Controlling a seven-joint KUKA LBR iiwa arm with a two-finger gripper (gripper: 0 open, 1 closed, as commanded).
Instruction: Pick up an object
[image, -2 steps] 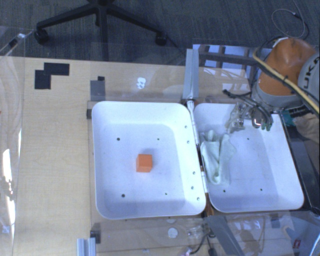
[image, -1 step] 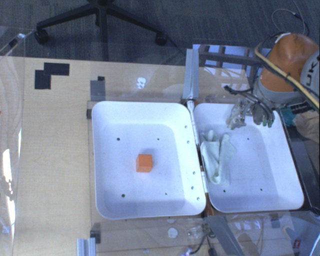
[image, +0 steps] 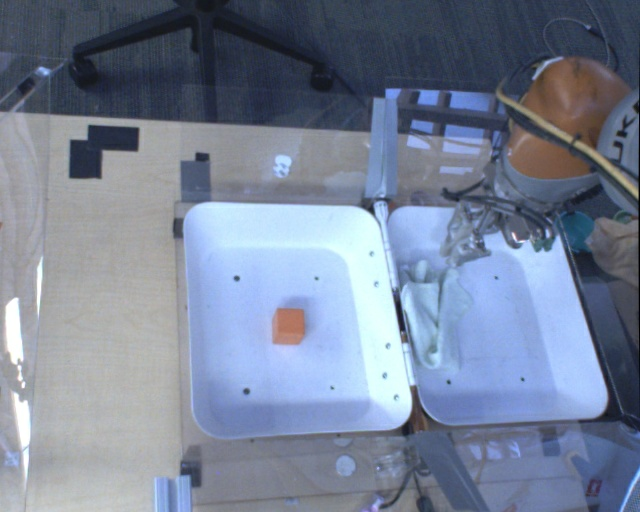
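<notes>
gripper (image: 470, 238): over right bin's (image: 560, 400) far edge, finger state unclear
cloth (image: 432, 315): right bin's left side
orange cube (image: 289, 326): left bin (image: 230, 400) centre

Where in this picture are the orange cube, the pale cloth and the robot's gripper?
orange cube (image: 289, 326): camera view, its top face, left bin.
pale cloth (image: 433, 318): camera view, middle of its folds, right bin.
gripper (image: 468, 243): camera view, between its fingertips.

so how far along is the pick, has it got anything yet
Nothing looks lifted yet. The gripper is over the right bin, just above the pale cloth, which lies by its left wall. The orange cube sits untouched in the left bin. Grasping and lifting remain.
</notes>
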